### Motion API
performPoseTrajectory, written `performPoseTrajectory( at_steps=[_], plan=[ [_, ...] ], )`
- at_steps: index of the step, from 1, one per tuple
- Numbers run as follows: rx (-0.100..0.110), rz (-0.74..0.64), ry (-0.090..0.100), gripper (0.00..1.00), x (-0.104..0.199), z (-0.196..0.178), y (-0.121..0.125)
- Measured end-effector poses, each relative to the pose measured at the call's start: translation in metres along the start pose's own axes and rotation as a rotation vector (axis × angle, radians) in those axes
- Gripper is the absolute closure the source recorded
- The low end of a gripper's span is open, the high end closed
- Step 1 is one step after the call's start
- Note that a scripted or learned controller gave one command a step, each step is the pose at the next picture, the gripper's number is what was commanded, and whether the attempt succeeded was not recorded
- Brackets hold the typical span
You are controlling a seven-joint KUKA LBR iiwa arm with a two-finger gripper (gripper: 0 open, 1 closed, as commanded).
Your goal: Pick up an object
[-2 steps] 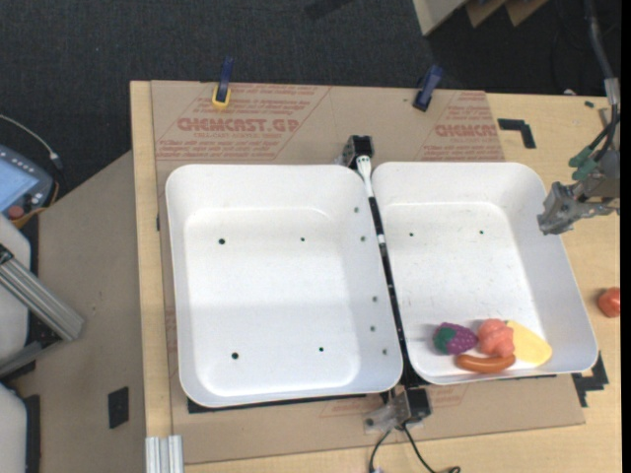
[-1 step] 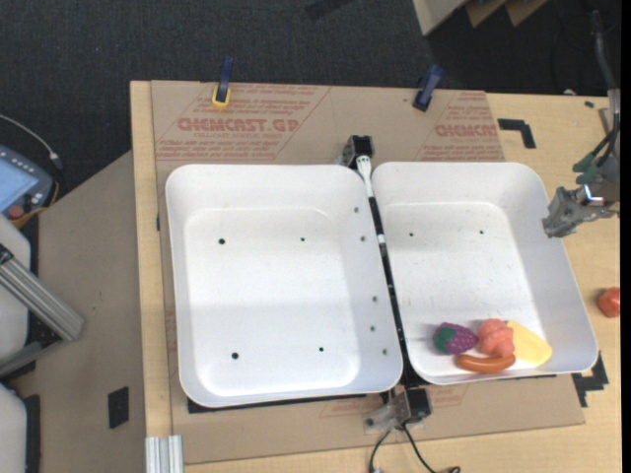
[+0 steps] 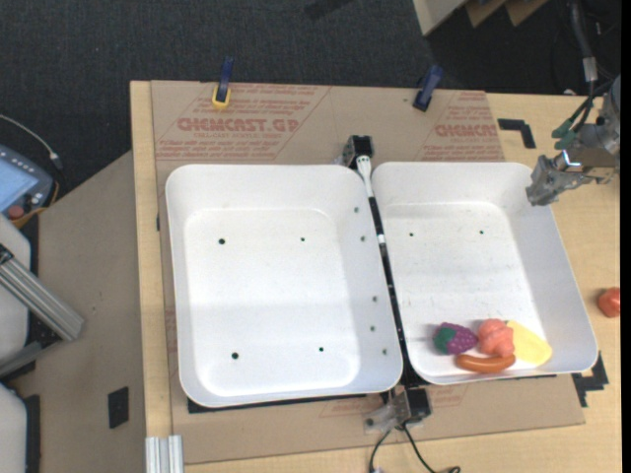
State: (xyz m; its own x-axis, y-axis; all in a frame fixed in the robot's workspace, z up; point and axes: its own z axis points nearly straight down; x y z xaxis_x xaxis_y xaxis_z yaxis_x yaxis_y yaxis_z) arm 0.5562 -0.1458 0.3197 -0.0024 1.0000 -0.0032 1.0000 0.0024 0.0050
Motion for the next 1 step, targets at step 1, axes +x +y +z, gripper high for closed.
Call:
performPoseTrajectory(
  at_steps=[1],
  plan=[
    [0.001, 0.001, 0.001, 1.00, -0.0004, -0.0193, 0.0178]
  ],
)
